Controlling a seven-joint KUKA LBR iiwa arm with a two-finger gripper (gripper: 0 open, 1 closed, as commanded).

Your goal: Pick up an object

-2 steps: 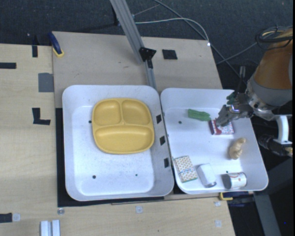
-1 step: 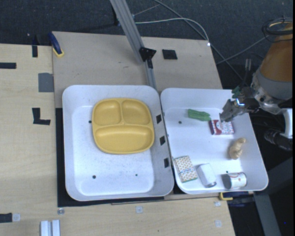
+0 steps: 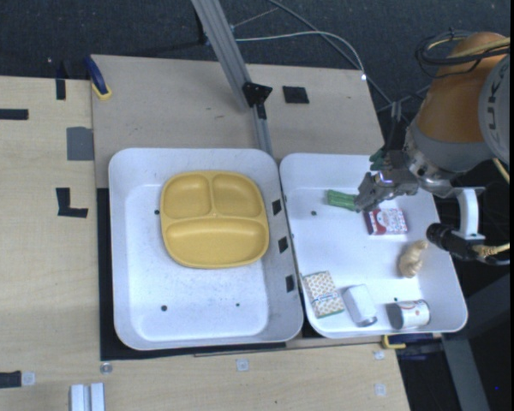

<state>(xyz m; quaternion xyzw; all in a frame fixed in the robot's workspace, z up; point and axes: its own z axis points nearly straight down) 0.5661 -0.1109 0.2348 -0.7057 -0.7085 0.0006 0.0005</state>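
We see the gripper (image 3: 370,191) low over the right bin (image 3: 343,251), at the green marker (image 3: 341,199). The marker lies flat, its long axis across the bin, one end under the fingertips, so whether they clamp it we cannot tell. Nearer the camera than the marker lie a red packet (image 3: 385,222), a tan lump (image 3: 412,259), a patterned packet (image 3: 322,293) and two small cylinders, too blurred to name. The bench (image 3: 34,255) is pale wood.
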